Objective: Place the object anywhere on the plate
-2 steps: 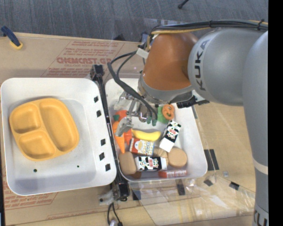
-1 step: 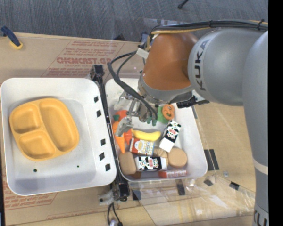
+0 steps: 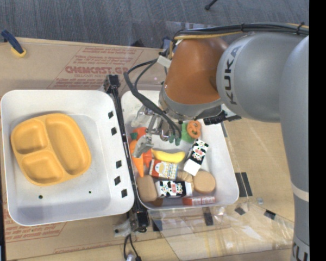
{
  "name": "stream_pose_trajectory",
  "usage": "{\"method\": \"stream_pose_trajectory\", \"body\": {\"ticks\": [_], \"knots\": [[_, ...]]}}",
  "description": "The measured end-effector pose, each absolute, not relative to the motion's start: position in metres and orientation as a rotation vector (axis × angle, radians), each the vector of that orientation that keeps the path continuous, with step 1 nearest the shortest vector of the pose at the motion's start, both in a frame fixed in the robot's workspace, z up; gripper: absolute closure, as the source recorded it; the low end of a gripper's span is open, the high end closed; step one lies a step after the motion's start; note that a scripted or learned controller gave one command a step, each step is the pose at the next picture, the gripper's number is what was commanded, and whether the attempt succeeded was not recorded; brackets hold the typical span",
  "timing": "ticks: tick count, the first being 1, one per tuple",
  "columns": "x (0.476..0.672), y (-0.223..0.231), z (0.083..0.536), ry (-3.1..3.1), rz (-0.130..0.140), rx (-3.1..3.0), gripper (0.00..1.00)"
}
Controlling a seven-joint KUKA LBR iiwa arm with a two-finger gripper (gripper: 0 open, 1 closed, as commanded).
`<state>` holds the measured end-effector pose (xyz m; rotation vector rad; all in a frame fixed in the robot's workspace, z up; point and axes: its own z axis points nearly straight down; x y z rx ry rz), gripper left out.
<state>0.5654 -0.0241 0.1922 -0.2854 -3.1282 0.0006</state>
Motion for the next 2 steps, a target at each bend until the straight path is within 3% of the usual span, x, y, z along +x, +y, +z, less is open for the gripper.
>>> {"method": "stream_pose_trajectory", "body": {"ticks": [2], "knots": [[0.5654,-0.0241,0.1922,-3.128,0.001,-0.285,0.0]]}}
